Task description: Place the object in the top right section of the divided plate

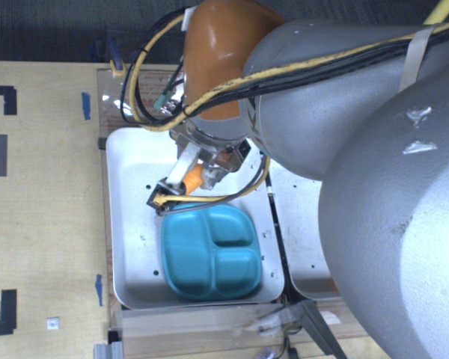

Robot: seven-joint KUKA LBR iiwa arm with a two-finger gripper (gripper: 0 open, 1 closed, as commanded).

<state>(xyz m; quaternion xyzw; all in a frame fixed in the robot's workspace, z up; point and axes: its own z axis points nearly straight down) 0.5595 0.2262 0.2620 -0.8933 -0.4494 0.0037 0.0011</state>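
Observation:
A teal divided plate [209, 253] with three sections lies in the near part of the left white bin [131, 223]. Just beyond the plate's far edge, my gripper [197, 173] hangs low over the bin under the arm's orange band. A small orange object [195, 177] sits between a white finger [181, 167] and the grey finger beside it, so the gripper is shut on it. The object is above the bin floor, a little past the plate's far rim, near its far left section. The arm hides the bin's far right corner.
The right white bin [303, 238] is mostly covered by the grey arm. Yellow and black cables [209, 194] loop down from the wrist to just over the plate's far edge. Wooden bench with black and blue marks lies to the left.

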